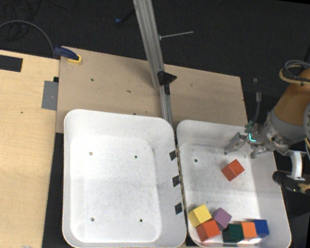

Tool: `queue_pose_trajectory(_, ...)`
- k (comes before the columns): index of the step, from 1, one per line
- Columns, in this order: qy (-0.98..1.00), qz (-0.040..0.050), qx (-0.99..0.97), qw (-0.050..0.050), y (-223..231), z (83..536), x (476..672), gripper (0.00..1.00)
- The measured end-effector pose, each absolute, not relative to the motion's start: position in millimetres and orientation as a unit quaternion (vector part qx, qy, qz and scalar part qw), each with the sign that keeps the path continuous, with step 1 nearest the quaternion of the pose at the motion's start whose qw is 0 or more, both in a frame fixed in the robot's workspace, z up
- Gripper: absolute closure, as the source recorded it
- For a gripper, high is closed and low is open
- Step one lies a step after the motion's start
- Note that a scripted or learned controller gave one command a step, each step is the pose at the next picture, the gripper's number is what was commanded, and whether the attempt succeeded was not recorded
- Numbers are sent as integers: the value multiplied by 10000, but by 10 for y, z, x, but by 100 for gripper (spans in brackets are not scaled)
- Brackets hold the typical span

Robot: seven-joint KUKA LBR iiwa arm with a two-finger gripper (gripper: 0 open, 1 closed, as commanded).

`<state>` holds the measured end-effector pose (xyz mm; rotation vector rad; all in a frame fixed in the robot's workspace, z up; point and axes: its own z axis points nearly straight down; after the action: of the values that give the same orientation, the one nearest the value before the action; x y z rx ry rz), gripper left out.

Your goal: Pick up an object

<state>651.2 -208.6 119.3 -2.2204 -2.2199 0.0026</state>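
From above the bench, two shallow white bins sit side by side, and the right bin [278, 221] is the one to take bearings from. Near the middle of its floor, a little toward the far side, a red cube [232, 170] lies alone and tilted on the white surface, well apart from everything else in there. Along that bin's near edge a cluster of blocks is packed together: a yellow block [200, 214] and a purple block [222, 216] just behind a second red block [208, 230], then a dark green block [233, 233], an orange block [249, 229] and a blue block [261, 227] running toward the near right corner, most of them touching their neighbours. The left bin [85, 133] lies just beside the right bin, its floor showing a few small dark dots. The arm comes in over the right bin's far right side, and the gripper [245, 150] hangs just beyond the lone red cube, its fingers spread wide with nothing between them and clear of the cube. A slanted metal rail [151, 45] rises from behind the seam between the bins. No writing or label can be read anywhere on the bins or blocks.
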Motion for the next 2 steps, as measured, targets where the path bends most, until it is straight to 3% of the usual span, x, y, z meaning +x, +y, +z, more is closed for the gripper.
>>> queue_pose_trajectory(2, -7070, 8, -7072, 9, -2086, 1193, 6512, 0)
